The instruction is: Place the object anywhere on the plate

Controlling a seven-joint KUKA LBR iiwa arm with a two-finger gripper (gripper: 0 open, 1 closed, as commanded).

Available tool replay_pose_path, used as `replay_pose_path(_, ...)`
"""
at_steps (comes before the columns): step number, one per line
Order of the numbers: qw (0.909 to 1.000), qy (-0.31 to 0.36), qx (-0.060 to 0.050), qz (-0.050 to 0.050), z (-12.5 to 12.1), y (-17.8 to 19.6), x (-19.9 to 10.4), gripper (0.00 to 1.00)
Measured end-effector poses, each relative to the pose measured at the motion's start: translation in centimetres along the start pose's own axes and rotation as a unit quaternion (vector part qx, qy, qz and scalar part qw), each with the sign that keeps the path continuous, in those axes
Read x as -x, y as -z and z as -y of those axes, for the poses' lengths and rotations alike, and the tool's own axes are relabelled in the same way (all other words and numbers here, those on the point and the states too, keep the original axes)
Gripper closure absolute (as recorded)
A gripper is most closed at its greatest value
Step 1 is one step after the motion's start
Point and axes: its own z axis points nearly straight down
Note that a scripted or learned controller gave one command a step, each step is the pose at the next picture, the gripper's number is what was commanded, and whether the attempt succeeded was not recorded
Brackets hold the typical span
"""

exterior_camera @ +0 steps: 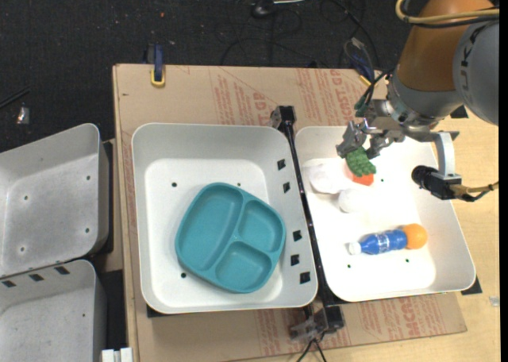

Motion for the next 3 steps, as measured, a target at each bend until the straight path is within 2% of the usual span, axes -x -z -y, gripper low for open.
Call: replay_pose_path(3,1.0,0.0,0.001,0.001,-1.0,1.4,-14.0,1.0)
